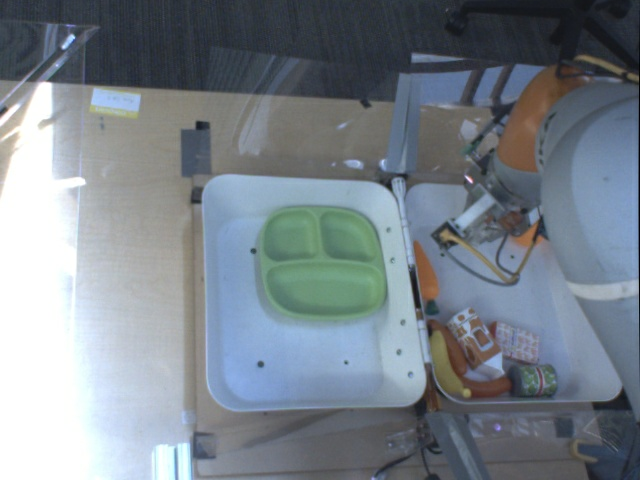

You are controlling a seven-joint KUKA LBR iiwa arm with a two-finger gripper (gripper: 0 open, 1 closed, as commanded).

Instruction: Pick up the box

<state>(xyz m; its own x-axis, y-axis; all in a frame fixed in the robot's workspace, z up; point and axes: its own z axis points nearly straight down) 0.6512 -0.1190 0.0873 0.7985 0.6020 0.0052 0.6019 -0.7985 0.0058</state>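
Note:
The box [472,335], small with a red, white and brown print, lies in the front part of the right bin [440,200], tilted among other items. My gripper [503,224] hangs over the back of that bin, below the orange band of the arm [525,118]. It is well behind the box and apart from it. The wrist and arm body cover most of the gripper.
Around the box lie a banana [444,363], a red sausage [484,388], a green can [533,379] and a pink patterned packet [518,343]. An orange carrot [427,274] rests along the right bin's left wall. The left bin [230,368] holds a green divided plate [322,263].

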